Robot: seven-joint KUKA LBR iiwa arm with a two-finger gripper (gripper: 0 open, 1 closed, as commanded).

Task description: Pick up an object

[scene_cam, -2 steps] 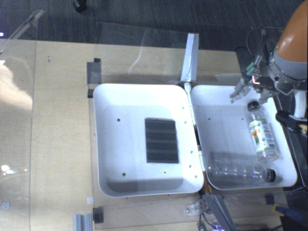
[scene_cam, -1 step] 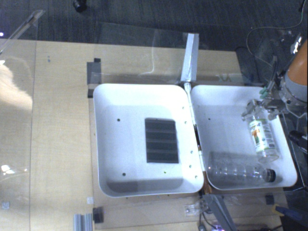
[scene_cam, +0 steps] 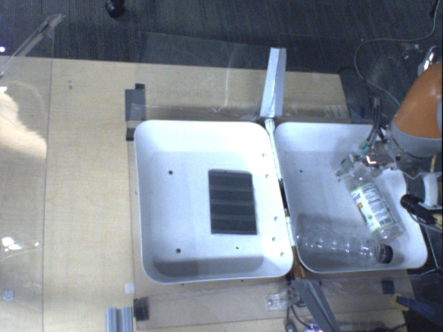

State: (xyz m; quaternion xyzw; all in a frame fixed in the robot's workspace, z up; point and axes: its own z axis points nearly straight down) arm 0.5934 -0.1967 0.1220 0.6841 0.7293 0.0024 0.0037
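A clear plastic bottle with a white label (scene_cam: 370, 203) lies slanted in the right bin (scene_cam: 304, 151). A second clear bottle (scene_cam: 339, 243) with a dark cap lies along that bin's front wall. My gripper (scene_cam: 367, 159) hangs low over the right bin's back right part, right at the upper end of the labelled bottle. The grey arm with its orange band (scene_cam: 423, 102) rises behind it. Whether the gripper touches the bottle is unclear. In the left bin (scene_cam: 159, 185) lies a dark ribbed rectangular block (scene_cam: 232, 200), flat and near the middle.
A metal divider post (scene_cam: 274, 81) stands behind the seam between the two bins. Cables and dark fittings (scene_cam: 422, 209) hang at the right bin's right edge. Wooden bench top (scene_cam: 76, 206) extends to the left of the bins.
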